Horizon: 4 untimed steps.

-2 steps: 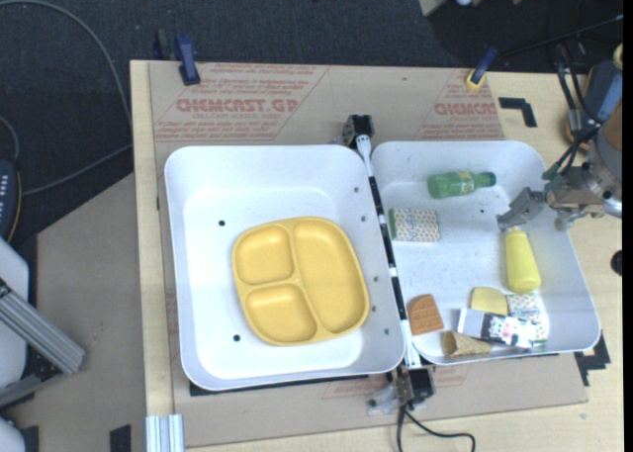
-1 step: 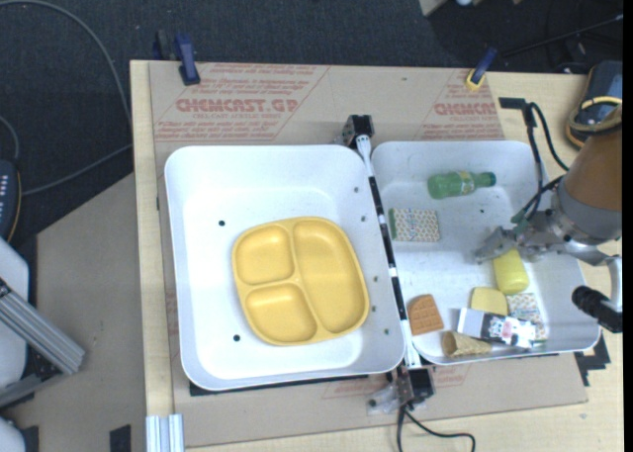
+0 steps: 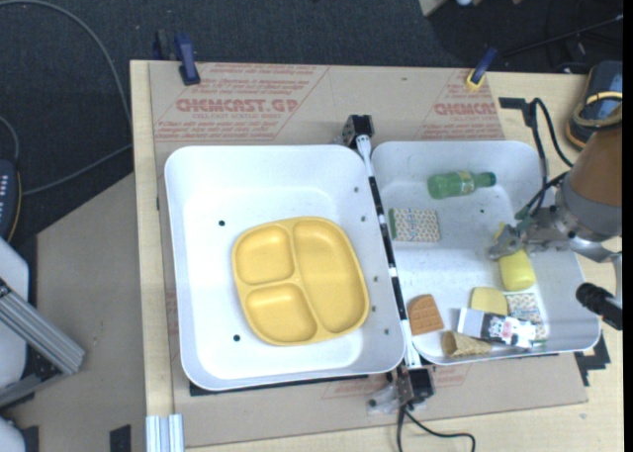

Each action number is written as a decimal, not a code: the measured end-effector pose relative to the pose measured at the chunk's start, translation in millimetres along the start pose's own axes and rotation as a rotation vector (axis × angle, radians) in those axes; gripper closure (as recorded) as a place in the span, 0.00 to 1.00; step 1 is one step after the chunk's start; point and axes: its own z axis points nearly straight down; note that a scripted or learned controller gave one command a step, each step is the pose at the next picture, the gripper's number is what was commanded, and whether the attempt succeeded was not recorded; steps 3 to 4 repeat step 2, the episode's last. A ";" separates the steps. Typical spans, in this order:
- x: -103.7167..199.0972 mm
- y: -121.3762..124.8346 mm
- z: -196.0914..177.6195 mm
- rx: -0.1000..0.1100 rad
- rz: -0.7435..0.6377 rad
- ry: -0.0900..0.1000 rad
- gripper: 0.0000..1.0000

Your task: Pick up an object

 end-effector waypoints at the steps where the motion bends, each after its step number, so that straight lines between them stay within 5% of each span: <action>1: 59.3 3.4 10.1 0.004 -0.001 0.003 1.00; 2: 131.8 26.5 -90.1 0.002 -0.002 0.002 1.00; 4: 131.8 26.5 -90.1 0.002 -0.002 0.002 1.00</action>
